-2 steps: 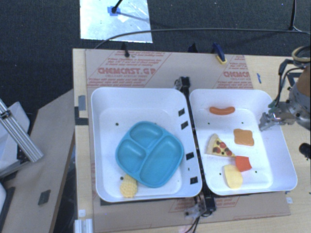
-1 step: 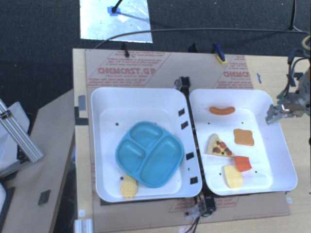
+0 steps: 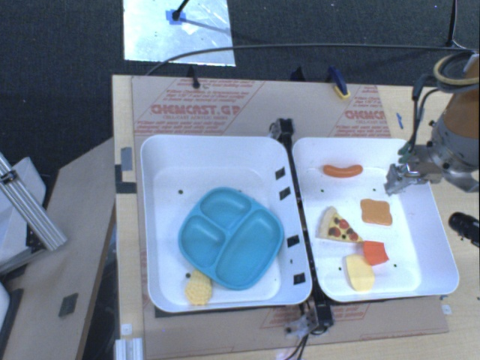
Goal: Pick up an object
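Bench (image 3: 187, 103) with two white bins side by side. Left bin (image 3: 169, 163): one blue tray (image 3: 231, 237) with three compartments, and one yellow corn piece (image 3: 199, 289) just beside the tray's lower-left edge, near the bin's front corner. Right bin (image 3: 435, 261): five toy foods, namely one sausage (image 3: 343, 171) near the back wall, one toast slice (image 3: 376, 212), one pizza slice (image 3: 339, 226), one orange-red block (image 3: 375, 253), and one pale yellow piece (image 3: 361, 274) touching or just beside that block. Toast, pizza, block and yellow piece form a loose cluster in the bin's middle and front; the sausage lies apart from them. Arm (image 3: 457, 126), grey with an orange band, enters from the right. Gripper (image 3: 396, 177) sits over the right bin's far right side, beside the sausage and above the toast as seen here; nothing is visible between its tips, and how far they are spread cannot be told. One silver sheet (image 3: 178, 21) lies behind the bench.
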Robot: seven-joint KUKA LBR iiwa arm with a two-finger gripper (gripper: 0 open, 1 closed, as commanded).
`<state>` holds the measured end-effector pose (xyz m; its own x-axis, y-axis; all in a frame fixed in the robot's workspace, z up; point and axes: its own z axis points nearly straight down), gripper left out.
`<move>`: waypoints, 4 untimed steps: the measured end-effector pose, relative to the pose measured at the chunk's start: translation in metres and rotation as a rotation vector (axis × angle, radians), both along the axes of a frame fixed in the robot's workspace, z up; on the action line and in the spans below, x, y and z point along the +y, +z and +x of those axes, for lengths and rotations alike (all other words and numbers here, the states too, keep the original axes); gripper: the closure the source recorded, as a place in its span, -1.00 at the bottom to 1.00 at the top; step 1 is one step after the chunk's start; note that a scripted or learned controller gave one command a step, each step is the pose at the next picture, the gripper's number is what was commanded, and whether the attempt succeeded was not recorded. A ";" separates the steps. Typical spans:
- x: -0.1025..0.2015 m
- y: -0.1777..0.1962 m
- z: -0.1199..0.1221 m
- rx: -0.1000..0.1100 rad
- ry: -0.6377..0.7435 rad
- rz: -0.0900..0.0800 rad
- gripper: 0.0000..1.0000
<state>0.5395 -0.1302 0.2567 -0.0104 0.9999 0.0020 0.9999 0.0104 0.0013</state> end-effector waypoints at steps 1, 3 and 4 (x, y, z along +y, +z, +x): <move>0.063 -0.011 0.002 -0.001 0.001 0.000 1.00; 0.171 -0.028 -0.002 0.000 0.001 0.000 1.00; 0.228 -0.040 0.003 0.001 0.000 0.000 1.00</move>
